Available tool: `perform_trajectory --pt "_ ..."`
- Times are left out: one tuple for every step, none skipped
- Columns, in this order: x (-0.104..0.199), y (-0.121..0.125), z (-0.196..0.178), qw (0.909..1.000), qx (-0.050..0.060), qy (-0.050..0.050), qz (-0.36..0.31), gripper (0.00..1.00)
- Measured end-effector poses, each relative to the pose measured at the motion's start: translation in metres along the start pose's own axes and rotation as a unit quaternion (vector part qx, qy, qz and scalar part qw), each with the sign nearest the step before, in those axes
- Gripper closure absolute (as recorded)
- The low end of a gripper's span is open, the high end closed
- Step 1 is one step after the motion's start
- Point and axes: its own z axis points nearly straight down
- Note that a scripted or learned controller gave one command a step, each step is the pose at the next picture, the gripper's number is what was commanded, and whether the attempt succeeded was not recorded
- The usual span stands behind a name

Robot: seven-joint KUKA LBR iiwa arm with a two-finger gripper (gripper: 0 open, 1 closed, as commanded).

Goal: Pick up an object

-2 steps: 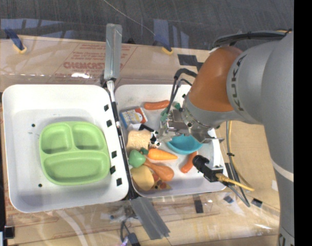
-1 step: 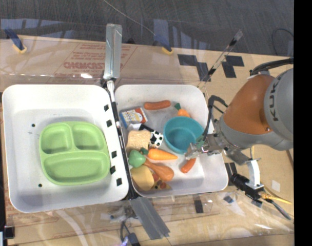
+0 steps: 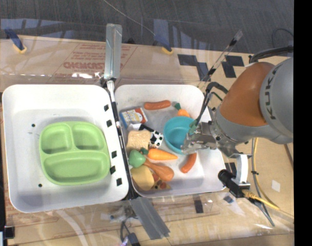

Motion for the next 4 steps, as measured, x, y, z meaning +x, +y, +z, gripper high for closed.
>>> perform_trajectory --pt "0.033 0.003 0.07 0.9994 0.005 0.001 0.034 1.0" --pt "0.086 0.038 -0.018 0.9954 0.0 0.0 -0.096 1.0" --pt "-0.026 0.001 0.02 0.9906 0.002 -0.001 -0.137 1.0" --pt "-0.033 0.032 0.033 0.9994 0.001 0.0 -0.033 1.0"
